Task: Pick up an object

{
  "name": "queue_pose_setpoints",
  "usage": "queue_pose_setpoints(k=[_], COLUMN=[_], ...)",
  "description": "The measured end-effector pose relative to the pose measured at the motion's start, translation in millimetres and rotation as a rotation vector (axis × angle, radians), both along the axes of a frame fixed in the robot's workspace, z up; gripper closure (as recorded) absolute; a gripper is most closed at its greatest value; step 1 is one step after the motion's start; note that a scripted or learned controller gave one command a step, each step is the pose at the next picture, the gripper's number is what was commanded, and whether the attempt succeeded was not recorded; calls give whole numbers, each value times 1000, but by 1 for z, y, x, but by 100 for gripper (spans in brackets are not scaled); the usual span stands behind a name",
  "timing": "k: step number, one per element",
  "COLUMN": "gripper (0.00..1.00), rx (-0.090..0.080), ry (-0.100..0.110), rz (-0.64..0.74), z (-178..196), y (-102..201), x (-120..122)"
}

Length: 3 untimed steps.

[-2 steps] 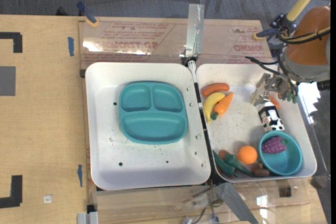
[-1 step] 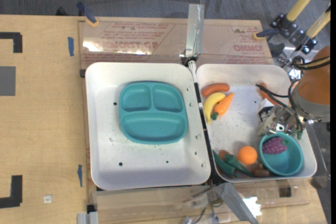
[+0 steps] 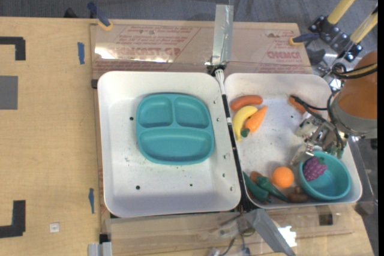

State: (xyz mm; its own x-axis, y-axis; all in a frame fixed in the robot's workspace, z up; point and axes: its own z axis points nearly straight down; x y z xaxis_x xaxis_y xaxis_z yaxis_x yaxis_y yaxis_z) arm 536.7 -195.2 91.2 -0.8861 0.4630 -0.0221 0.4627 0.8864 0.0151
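Hovering low in the right bin (image 3: 282,84), the pincer (image 3: 316,139) sits just above the teal bowl's (image 3: 333,186) rim, beside the purple grapes (image 3: 314,168) lying in it; whether its fingers are apart or together I cannot tell. Candidate objects: orange fruit (image 3: 283,177) touching the bowl, banana (image 3: 240,120) and carrot (image 3: 256,119) near the divider, sausage (image 3: 246,102) above them. Judged light, stiff plastic toys, smooth, likely to slip; the grapes' bumpy surface offers better purchase across the cluster's middle. Left bin (image 3: 114,129) holds a teal divided plate (image 3: 175,129).
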Motion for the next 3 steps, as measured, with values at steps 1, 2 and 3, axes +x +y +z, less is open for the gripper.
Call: queue_pose_setpoints(k=[1, 2, 3], gripper=[0, 0, 0], rx=[3, -7, 3], ry=[13, 41, 20], rz=[-82, -103, -198], z=[-1, -2, -3], y=[-20, 23, -25], x=[91, 102, 76])
